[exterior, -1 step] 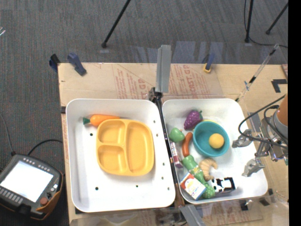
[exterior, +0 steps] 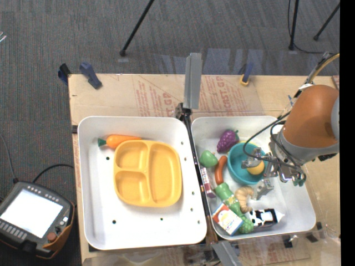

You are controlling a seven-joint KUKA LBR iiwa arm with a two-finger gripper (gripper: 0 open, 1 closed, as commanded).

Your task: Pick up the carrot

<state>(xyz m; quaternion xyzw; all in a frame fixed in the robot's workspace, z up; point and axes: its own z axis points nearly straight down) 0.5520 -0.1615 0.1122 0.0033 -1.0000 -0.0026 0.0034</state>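
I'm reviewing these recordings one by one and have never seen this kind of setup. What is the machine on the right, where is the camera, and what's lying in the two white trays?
The single picture comes from one fixed camera above the bench, looking down at a slant. The big grey and orange shape on the right is a robot arm; its two-finger gripper hangs over the right shallow white bin.

In the left shallow white bin lie a yellow plastic plate with three compartments and, along its upper left edge, the orange toy carrot with a green top, which the arm is meant to pick up.

The right bin holds toy food: a purple bunch of grapes, a teal bowl with a yellow piece in it, a green pepper-like toy, a small red sausage and a little printed carton.

I cannot see anything held between the fingers.
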